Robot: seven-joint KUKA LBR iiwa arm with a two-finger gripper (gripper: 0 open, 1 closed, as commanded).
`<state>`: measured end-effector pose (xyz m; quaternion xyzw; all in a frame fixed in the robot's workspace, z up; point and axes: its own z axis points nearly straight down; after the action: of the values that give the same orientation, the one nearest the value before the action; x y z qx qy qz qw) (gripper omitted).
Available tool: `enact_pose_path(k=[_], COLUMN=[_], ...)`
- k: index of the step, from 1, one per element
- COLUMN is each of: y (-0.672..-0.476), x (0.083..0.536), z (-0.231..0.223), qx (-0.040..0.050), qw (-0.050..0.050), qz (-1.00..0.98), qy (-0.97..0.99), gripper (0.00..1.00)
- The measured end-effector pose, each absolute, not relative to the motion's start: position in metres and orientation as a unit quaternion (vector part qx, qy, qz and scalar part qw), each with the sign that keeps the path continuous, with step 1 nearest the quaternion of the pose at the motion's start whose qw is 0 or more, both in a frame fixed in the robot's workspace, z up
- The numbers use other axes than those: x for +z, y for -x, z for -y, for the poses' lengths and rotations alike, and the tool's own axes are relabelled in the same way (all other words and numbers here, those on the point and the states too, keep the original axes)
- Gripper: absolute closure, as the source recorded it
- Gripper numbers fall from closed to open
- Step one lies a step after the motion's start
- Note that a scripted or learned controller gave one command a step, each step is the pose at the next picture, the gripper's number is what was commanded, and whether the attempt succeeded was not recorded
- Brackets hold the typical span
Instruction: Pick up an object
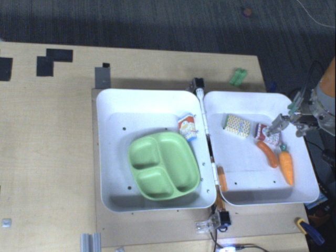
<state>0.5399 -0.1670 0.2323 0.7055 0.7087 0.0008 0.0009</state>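
Note:
The right bin [247,185] holds a yellow patterned packet [237,125], a red-and-white packet [262,132], a small orange sausage-shaped piece [268,155] and a carrot [286,167]. My gripper [276,126] reaches in from the right and hangs low over the right bin's far right part, its tip right beside the red-and-white packet and above the carrot's top. The left bin [113,140] carries a green divided plate [163,165] and a small red-and-white carton [187,126] at its right wall.
An orange item [222,179] lies along the divider between the bins. A green object [238,76] rests on the bench behind the right bin. Black clamps sit at the bins' back edge [198,83] and front [223,218].

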Motion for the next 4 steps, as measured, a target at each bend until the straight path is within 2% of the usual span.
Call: enact_pose_path(k=[1, 2, 3, 4], y=[-0.565, -0.609, -0.652, -0.653], x=[0.125, 0.086, 0.086, 0.097], z=[0.126, 0.11, 0.081, 0.081], qx=[0.0003, 0.002, 0.002, 0.0028], qw=[0.0, 0.002, 0.001, 0.003], qz=[-0.709, -0.709, -0.709, -0.711], qy=[-0.705, -0.705, -0.705, -0.704], gripper=[0.0, 0.0, 0.0, 1.0])
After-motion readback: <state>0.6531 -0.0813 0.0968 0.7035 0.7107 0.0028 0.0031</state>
